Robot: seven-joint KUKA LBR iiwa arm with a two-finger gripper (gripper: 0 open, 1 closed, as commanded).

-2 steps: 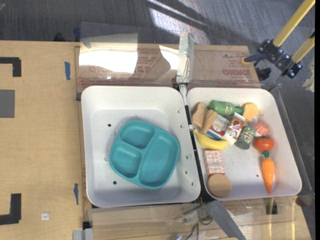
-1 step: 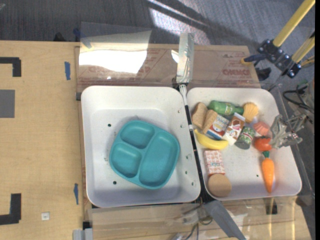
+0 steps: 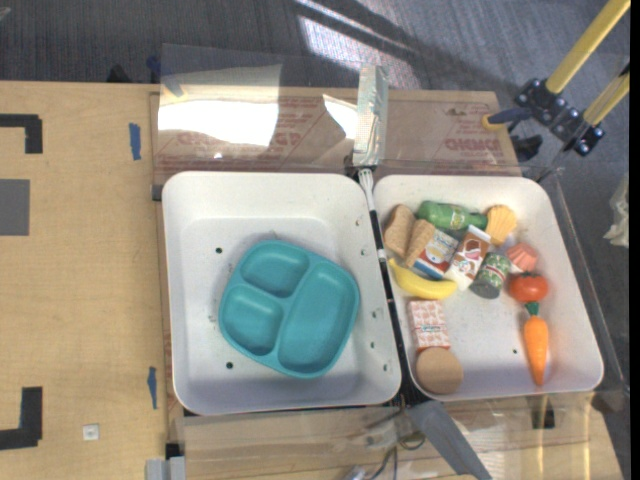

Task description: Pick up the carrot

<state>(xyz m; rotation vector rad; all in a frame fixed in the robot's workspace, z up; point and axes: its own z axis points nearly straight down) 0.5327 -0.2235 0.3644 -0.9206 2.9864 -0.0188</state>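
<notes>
The carrot (image 3: 537, 345) is orange with a small green top and lies lengthwise near the right wall of the right bin (image 3: 578, 268), its tip pointing toward the front. A red tomato (image 3: 529, 288) sits just behind its green end.
The right bin also holds a banana (image 3: 421, 283), a green bottle (image 3: 446, 215), small cartons (image 3: 440, 249), a can (image 3: 489, 277), a pink box (image 3: 428, 323) and a round bun (image 3: 438, 369). A teal divided plate (image 3: 288, 308) lies in the left bin (image 3: 200, 218). Yellow poles (image 3: 590, 38) stand at the back right.
</notes>
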